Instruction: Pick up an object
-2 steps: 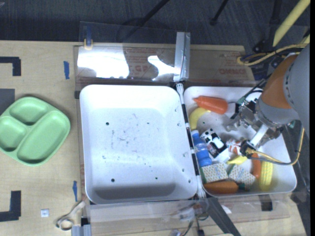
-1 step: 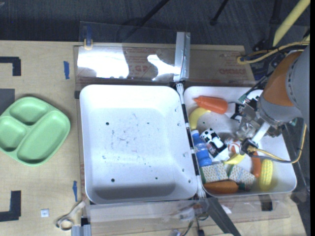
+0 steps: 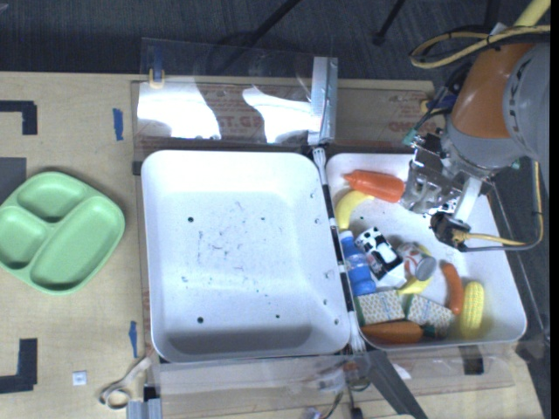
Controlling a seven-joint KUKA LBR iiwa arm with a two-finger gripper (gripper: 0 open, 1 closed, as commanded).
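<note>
In the right bin: heaped toys below the end effector.
Nearest lie a carrot, sponges and a corn cob; next a black-and-white toy and a blue block; farther, a banana and an orange carrot. The end effector hangs beside that far carrot; its grip state cannot be told. The left bin and a green divided plate rest on the desk.

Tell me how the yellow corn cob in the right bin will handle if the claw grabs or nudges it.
The corn cob looks rounded and elongated, so a nudge would probably roll it sideways. Its surface seems smooth and plastic-like, so it may slip from a pinch across its curve. It lies beside the orange sausage-shaped toy, which might shift too.
</note>
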